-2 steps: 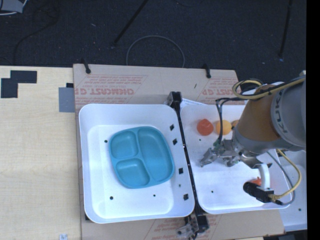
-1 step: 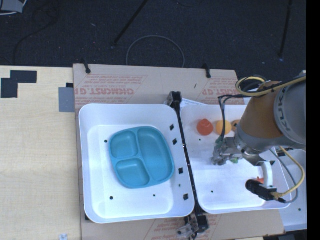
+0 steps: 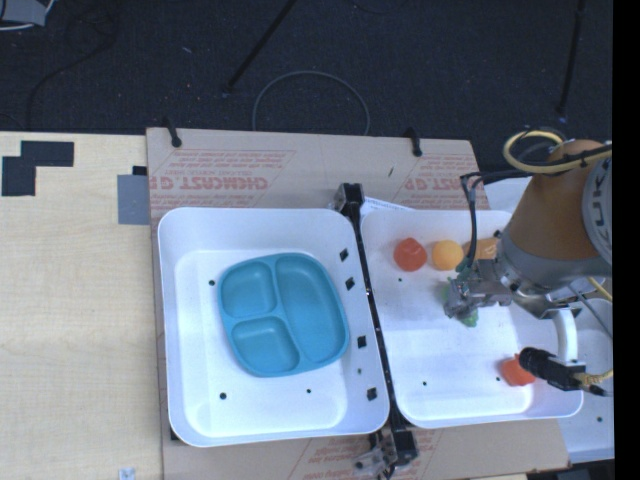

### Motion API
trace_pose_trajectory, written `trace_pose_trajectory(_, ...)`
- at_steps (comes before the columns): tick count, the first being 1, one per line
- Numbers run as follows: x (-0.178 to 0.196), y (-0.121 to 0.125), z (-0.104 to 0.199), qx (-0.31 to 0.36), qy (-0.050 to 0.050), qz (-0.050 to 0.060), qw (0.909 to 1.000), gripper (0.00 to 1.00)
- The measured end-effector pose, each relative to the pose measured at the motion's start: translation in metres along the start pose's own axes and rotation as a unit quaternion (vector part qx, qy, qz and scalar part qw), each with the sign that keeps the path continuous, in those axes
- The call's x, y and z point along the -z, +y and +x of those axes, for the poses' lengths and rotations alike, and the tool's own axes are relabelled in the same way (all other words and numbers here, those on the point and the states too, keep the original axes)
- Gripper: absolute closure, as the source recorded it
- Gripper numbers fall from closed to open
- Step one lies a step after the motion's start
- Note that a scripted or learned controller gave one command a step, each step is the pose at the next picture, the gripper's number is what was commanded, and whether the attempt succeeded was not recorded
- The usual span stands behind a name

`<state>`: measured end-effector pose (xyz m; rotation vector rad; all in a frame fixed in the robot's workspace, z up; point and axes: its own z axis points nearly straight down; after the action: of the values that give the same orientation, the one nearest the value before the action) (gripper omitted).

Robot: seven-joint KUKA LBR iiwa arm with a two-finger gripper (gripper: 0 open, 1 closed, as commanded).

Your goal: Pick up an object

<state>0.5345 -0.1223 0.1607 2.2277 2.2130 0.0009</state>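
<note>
In the right bin [image 3: 440, 388] a red round fruit [image 3: 409, 255] lies beside an orange round fruit [image 3: 446, 255] near the back. A small orange-red piece [image 3: 516, 371] rests at the bin's front right, next to a black cable end. My gripper [image 3: 465, 305] hangs low over the bin's middle right, just in front of the orange fruit. A small green thing [image 3: 468, 317] shows at its tip; I cannot tell whether it is held. The arm's orange band [image 3: 550, 203] rises behind it.
The left bin [image 3: 190, 368] holds a blue divided plate [image 3: 282, 313]. A black divider bar [image 3: 366, 308] runs between the bins. Cardboard [image 3: 260, 173] lies under both bins, with the wooden bench [image 3: 70, 328] to the left. Cables trail at the right edge.
</note>
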Motion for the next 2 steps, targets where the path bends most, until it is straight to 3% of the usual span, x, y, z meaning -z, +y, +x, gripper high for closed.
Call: trace_pose_trajectory(2, 0.09, 0.004, -0.004, 0.004, 0.0, -0.001, 1.0, 1.0)
